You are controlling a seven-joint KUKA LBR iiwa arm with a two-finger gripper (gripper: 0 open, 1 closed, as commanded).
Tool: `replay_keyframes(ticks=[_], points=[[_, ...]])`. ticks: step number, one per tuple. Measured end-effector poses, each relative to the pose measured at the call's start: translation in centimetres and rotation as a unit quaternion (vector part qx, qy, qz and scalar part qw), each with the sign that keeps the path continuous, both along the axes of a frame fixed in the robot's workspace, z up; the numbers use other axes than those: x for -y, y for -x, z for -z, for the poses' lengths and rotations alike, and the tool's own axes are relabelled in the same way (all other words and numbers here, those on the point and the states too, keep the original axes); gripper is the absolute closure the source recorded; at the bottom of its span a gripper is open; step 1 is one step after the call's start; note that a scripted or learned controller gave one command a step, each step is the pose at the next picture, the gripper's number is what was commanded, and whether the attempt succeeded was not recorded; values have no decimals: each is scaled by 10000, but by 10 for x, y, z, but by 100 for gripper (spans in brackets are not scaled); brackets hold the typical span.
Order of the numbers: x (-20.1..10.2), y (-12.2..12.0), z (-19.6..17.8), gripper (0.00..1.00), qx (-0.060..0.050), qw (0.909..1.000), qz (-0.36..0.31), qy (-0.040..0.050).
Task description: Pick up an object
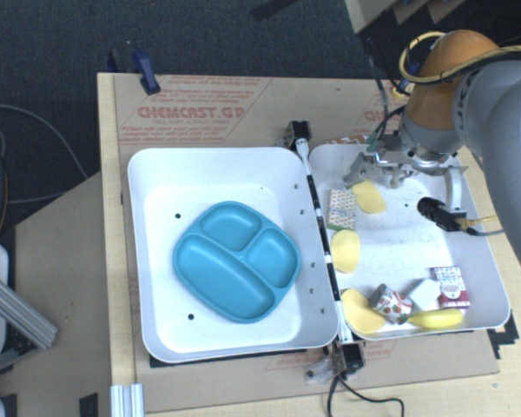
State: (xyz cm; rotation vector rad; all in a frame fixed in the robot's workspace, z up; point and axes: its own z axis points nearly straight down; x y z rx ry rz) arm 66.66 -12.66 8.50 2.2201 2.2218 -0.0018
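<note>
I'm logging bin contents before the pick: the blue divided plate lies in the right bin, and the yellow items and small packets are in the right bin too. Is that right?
Not quite. The camera view shows the blue divided plate lying in the left bin, not the right one. The rest holds: the yellow items and small packets are in the right bin.

Dark blue-grey carpet floor [243, 24] all around, and the tan board surface [200, 111] has red print on it. Some black cables [35, 137] trail off to the left.
</note>
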Motion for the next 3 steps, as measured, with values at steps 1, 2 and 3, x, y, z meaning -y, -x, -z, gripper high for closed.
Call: replay_keyframes(ticks=[1,2,3], points=[[0,-1,-11,100,13,10000,-4,5],[0,-1,-10,0,10,10000,-3,5],[-1,0,0,0,-5,10000,-1,-5]])
